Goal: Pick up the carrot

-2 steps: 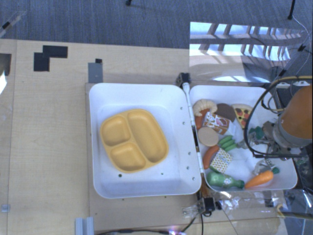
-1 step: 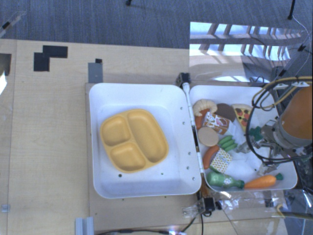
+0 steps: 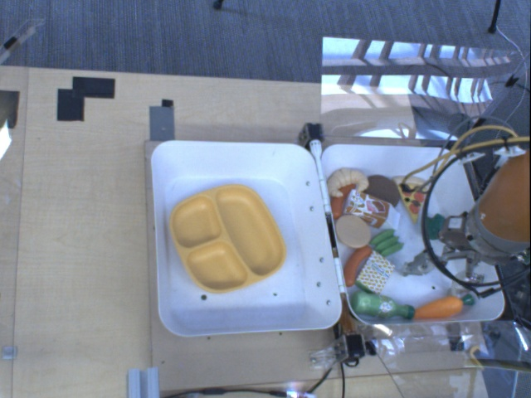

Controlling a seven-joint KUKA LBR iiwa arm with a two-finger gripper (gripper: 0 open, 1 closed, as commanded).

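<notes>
Tool (image 3: 427,262) above right bin (image 3: 498,309); carrot (image 3: 438,308) orange, tapered, lying flat

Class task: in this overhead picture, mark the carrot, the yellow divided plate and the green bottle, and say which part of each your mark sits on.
carrot (image 3: 438,308), camera view, middle of its orange body.
yellow divided plate (image 3: 227,237), camera view, the ridge between its compartments.
green bottle (image 3: 377,306), camera view, its wide green body.
</notes>
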